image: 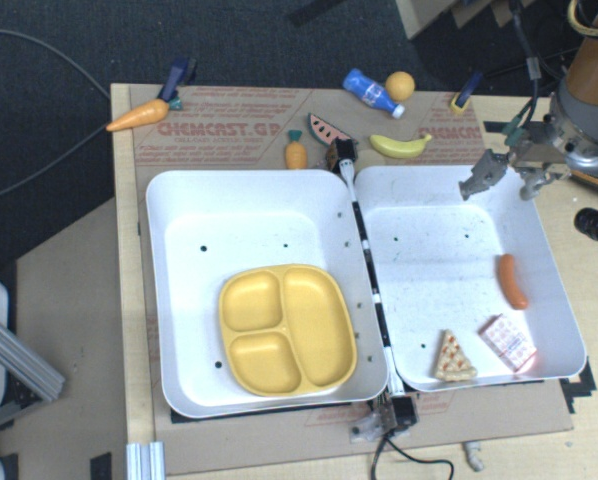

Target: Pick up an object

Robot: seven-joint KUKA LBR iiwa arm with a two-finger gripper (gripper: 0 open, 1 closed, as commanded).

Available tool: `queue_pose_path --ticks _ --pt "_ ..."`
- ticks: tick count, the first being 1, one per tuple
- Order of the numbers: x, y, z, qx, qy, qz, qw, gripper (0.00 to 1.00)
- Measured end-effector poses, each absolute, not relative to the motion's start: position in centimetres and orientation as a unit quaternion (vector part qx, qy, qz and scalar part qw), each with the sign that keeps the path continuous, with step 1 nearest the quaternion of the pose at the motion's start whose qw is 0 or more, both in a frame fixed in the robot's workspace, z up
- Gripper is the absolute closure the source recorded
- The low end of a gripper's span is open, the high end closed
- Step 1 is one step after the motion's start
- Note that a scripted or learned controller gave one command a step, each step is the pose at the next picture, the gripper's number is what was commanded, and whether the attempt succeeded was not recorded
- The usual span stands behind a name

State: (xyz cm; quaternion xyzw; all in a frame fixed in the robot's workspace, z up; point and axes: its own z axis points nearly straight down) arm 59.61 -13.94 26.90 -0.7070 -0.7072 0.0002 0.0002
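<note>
In the right bin (429,258) lie an orange sausage (513,281) near the right wall, a pizza slice (454,358) at the front, and a small pink-and-white packet (507,340) beside it. My gripper (504,178) hangs over the bin's far right corner, open, its two fingers (479,180) spread apart with nothing between them. It is well above and behind the sausage.
The left bin (179,218) holds a yellow divided plate (286,326). Behind the bins on the board lie a carrot (139,116), a banana (399,145), a blue bottle (371,92), an orange ball (400,84), a watermelon slice (322,128) and a small orange toy (296,154).
</note>
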Motion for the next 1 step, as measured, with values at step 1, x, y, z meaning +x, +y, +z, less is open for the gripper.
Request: queue_pose_path --ticks 1 --pt "56.27 -21.86 20.61 -0.708 -0.707 0.0008 0.000 0.00"
